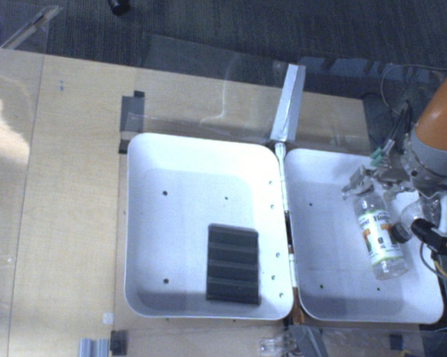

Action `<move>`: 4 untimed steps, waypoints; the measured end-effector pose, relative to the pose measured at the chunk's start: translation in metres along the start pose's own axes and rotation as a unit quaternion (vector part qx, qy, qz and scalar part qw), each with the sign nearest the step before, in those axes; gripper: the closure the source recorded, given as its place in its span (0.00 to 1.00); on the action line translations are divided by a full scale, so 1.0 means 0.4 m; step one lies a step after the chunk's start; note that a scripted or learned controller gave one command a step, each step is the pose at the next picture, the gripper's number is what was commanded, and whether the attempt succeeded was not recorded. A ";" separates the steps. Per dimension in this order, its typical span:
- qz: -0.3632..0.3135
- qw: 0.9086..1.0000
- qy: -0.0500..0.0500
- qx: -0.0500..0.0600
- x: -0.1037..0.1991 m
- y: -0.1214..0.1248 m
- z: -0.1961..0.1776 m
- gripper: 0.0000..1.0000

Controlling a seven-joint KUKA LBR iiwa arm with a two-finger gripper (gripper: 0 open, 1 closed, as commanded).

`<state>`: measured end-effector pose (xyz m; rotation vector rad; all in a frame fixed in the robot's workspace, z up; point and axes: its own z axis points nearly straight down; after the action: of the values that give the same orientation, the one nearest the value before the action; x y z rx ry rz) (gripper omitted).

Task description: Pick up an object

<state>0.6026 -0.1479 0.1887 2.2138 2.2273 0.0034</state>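
1. Over the right bin (307,294), near its right wall, lies one small clear bottle (379,237) with a white and green label. It is on its side, its cap end pointing up the view toward my wrist and its base toward the near right corner. I judge it the thing to pick, since it is the one object within my reach at this spot.

2. My pincer (378,183) sits just above the bottle's cap end, with my grey arm and its orange band coming in from the right. The metal parts there are small and tangled with cables, so I cannot tell how the pincer stands, nor whether it touches the bottle. Nothing lets me say I hold it.

3. I judge I am placed here because the bottle lies lengthwise under me; a grasp across its narrow body would suit it better than one along its length. Being round and on its side, it could roll toward the bin wall if nudged.

4. Across the divider, the left bin (151,206) holds one black ribbed block (233,264), lying flat near the front, well apart from me.

5. Counted: two white bins, one bottle, one black block, one arm.
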 end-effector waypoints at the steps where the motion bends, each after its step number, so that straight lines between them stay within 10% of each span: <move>1: 0.023 1.000 -0.001 -0.003 -0.078 0.025 0.254 0.00; 3: -0.072 0.997 -0.008 -0.025 -0.020 -0.165 0.228 0.00; 4: -0.197 0.980 -0.003 -0.006 0.007 -0.121 0.248 0.00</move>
<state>0.5546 -0.1452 0.0896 1.7247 2.6089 0.0105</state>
